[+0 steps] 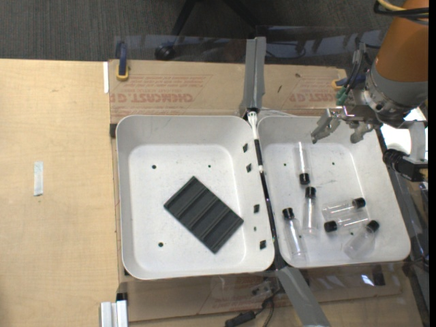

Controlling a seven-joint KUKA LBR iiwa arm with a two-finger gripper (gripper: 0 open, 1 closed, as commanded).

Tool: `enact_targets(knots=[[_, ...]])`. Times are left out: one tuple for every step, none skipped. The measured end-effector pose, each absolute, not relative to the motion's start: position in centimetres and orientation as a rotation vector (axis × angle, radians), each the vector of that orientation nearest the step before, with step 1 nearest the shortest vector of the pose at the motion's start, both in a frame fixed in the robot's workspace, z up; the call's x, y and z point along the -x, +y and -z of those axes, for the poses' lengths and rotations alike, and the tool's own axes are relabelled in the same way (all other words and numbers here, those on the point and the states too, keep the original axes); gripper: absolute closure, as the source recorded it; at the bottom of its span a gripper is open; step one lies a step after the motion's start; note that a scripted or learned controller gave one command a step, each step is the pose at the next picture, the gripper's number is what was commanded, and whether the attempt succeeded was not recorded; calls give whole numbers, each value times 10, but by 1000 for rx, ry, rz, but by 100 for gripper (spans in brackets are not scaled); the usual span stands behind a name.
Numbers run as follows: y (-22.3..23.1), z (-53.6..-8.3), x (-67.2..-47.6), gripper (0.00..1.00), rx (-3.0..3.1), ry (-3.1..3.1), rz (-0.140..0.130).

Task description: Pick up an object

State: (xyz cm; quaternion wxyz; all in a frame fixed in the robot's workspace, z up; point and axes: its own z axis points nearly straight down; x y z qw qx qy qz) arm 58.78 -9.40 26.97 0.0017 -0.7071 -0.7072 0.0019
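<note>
My gripper (338, 129) hangs over the back edge of the right bin (388, 254), its two fingers spread apart with nothing between them. Below it in that bin lie several clear plastic vials with black caps: one (301, 163) just in front of the gripper, one (309, 208) in the middle, one (291, 230) near the bin's left wall, and a cluster (346, 216) toward the front right. A dark grey ribbed rectangular block (203, 214) lies at an angle in the left bin (136, 182).
A metal divider bar (255, 80) runs between the bins toward the back. Cardboard (177, 87) lines the bench behind both bins. A wooden surface (51, 182) lies to the left, with a small white piece (38, 179) on it.
</note>
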Motion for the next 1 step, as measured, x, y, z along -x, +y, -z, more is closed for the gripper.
enact_targets(knots=[[-194, -157, -561, 0, 2207, -2231, -4]])
